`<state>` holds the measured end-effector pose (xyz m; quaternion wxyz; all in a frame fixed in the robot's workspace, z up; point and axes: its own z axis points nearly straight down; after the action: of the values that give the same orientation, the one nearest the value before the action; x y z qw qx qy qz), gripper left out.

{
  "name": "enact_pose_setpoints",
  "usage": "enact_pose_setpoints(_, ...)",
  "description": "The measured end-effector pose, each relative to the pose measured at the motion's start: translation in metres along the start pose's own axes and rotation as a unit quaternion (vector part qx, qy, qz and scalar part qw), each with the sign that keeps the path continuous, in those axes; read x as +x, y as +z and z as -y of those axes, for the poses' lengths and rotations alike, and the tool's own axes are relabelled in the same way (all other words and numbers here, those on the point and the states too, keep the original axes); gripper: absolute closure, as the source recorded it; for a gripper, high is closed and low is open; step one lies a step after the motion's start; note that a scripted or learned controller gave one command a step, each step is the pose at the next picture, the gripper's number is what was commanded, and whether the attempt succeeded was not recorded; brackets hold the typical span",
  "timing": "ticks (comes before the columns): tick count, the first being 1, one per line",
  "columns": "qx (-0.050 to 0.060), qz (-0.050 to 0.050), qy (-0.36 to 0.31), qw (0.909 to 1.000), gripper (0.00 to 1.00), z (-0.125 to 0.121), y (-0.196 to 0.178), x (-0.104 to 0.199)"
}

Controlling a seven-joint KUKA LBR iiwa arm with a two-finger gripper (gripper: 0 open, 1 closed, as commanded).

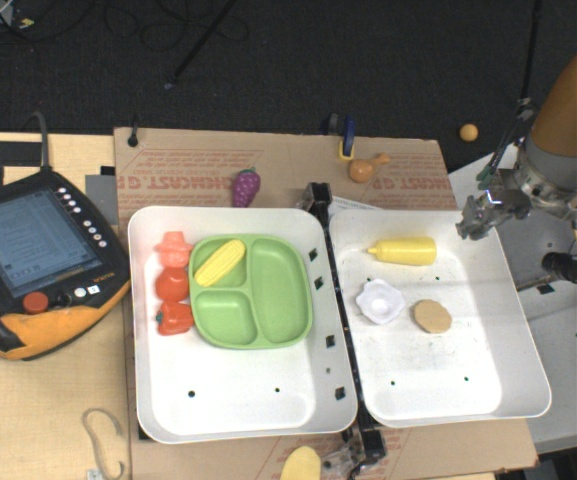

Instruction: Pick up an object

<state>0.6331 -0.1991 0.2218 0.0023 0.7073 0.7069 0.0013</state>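
While the grey arm with its orange band (pixel 558 118) hung at the right edge of the frame, its gripper (pixel 475 216) sat just above the upper right corner of the right-hand shallow white bin (pixel 528 368); whether the fingers were open or closed, I could not tell, and nothing showed between them. Inside that bin lay a yellow plastic mustard bottle (pixel 404 252) near the top, with a small white crumpled cup (pixel 379 301) and a tan round biscuit (pixel 432 316) below it, close together. Over in the left-hand white bin (pixel 228 398) rested a green divided plate (pixel 258 298) carrying a yellow corn cob (pixel 217 262), beside red and pink toy pieces (pixel 172 283).
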Motion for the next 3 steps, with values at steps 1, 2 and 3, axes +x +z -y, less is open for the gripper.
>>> enact_pose_setpoints(1,0.002,-0.001,-0.002,1.0000,1.00,0.000,-0.006,0.000)
enact_pose_setpoints(2,0.004,-0.002,-0.002,1.0000,1.00,0.015,-0.015,0.056)
enact_pose_setpoints(3,0.004,-0.002,-0.002,1.0000,1.00,0.026,-0.022,0.108)
